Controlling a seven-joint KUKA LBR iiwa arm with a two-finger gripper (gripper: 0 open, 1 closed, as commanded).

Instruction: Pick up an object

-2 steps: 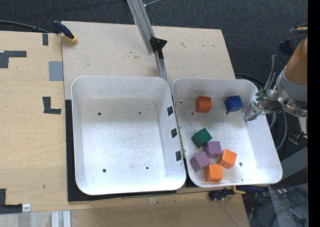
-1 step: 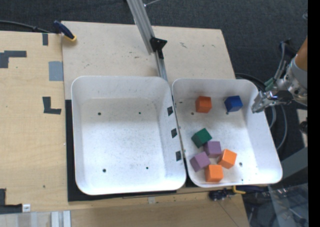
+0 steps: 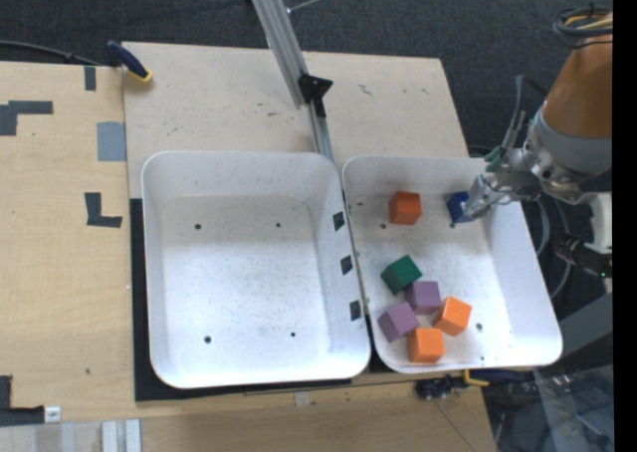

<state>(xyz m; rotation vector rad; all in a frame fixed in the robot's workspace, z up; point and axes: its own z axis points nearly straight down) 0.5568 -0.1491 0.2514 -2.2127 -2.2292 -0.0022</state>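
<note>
Inside the right bin (image 3: 518, 271) lie six blocks; claw (image 3: 468, 209) beside the blue block (image 3: 457, 206), grip unclear.

The arm (image 3: 582, 92) is cut off at the right edge; a blue block (image 3: 457, 206) sits partly hidden behind the gripper (image 3: 476, 203).

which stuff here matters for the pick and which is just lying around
Job: gripper; blue block beside it; orange cube; green cube; right bin.
Lying about: left bin; clamp; metal rail.
</note>
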